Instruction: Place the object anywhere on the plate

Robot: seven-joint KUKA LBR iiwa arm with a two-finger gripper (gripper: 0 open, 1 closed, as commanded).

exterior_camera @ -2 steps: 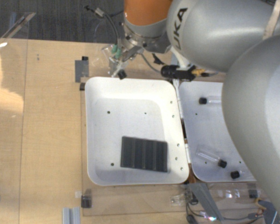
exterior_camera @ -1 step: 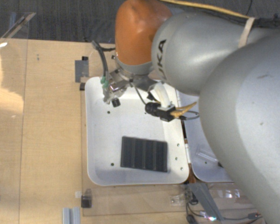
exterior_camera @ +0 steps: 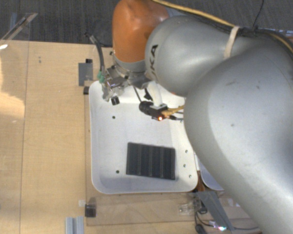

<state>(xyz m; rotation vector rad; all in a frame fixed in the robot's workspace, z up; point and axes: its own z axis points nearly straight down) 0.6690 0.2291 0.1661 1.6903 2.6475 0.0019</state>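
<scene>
One dark ribbed plate (exterior_camera: pixel 151 161) in white bin (exterior_camera: pixel 100 145); gripper (exterior_camera: pixel 110 94) above, fingers unclear

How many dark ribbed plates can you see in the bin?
1. The plate lies flat near the front of the left bin. The arm covers the right bin, so more could be hidden.

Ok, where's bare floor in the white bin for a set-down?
In the shallow white bin, bare floor lies left of the dark ribbed rectangular plate, and between it and the gripper. The far edge is crowded by the grey arm.
</scene>
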